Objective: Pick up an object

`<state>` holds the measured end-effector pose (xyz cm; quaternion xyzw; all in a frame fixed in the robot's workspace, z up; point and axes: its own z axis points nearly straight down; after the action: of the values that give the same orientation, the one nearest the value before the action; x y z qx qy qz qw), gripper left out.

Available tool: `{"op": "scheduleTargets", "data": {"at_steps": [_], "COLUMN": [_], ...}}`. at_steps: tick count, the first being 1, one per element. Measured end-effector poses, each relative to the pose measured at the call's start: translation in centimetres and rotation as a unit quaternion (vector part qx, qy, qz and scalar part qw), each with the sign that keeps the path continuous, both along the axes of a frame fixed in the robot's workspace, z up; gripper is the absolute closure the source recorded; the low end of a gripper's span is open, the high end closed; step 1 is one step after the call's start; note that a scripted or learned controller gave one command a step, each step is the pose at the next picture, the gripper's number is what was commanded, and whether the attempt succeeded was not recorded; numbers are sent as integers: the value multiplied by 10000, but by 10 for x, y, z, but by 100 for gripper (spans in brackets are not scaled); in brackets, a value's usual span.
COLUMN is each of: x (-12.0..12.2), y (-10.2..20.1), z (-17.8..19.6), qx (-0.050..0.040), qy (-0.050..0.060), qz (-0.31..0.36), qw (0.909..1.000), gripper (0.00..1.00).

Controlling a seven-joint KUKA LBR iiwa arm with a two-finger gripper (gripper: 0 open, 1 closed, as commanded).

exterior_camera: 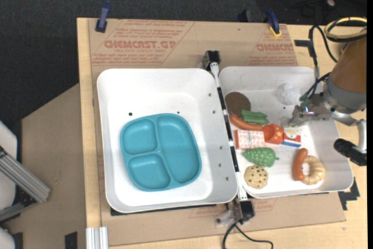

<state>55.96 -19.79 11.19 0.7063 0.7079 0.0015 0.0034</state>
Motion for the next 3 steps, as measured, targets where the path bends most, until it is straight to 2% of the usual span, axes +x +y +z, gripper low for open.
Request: {"op": "scheduleTargets", "data": {"at_steps": [1,2,3], "x": [-27,65,88], "y": [-1,12,-15], "z": [-19,24,47], "qx": [-22,-2,-6], "qy": [-104,-31,1], "qz": [-12,20,-5], "qw": [9999,10000,10000], "gripper": [0,0,0]}}
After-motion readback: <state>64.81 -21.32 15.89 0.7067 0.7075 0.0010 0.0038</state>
